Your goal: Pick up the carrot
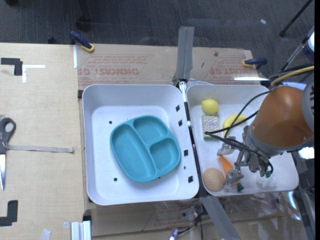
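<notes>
The carrot (225,163) lies in the right bin (280,183) near its front, orange, slanting toward the front right, with a green tip (240,187). My gripper (234,175) hangs straight over the carrot's lower half and hides that part. The arm's orange band (281,118) rises above it, with cables running across the bin. Whether the gripper touches the carrot I cannot tell.
A tan round object (214,179) sits just left of the carrot. A yellow ball (210,106), a speckled block (210,123) and a yellow item (233,121) lie further back. The left bin (95,134) holds a blue divided plate (145,148). Scissors (5,134) lie on the bench.
</notes>
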Controlling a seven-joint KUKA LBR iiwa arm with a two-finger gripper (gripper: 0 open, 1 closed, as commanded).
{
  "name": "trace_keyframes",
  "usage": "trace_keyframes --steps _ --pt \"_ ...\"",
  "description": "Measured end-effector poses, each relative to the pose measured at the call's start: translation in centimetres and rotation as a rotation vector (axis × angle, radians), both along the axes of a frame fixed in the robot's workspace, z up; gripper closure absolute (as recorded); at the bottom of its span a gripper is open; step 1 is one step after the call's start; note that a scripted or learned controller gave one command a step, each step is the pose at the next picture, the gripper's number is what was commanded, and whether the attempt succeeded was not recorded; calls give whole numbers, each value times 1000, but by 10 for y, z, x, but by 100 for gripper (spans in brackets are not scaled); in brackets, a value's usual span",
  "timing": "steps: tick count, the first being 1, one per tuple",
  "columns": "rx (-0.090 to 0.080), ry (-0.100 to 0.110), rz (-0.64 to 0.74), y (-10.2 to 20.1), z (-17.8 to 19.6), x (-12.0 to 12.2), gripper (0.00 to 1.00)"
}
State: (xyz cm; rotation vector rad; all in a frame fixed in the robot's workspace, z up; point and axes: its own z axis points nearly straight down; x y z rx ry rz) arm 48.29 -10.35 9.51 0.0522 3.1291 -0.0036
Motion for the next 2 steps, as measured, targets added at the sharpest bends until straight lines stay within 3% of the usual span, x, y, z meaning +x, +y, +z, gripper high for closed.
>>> trace_keyframes --steps 1,2 --pt "0 -1 3 0 8 1 100" --pt "4 7 -194 45 97 -3 100"
